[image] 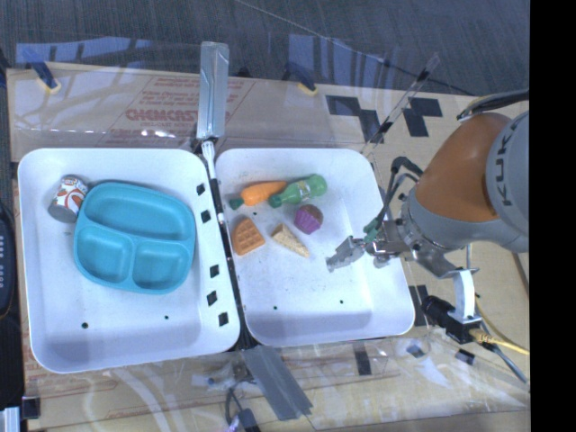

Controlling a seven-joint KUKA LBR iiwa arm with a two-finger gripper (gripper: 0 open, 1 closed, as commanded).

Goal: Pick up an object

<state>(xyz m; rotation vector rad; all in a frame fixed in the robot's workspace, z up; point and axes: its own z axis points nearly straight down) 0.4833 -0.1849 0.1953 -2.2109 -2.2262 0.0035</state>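
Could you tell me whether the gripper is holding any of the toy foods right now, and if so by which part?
Nothing is held: the gripper hovers in the right bin, apart from the toy foods.

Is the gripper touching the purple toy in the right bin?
Apart. The camera view shows bare white bin floor between the gripper and the purple toy, which lies up and to the left of it beside the yellow wedge.

you've got two white bins [297, 327]: the left holds a turquoise divided tray [133, 237] and an orange-and-white ball [66, 194], the right an orange carrot [261, 193], green bottle [301, 190], purple piece [309, 218], tan waffle [247, 237], pale yellow wedge [290, 239].
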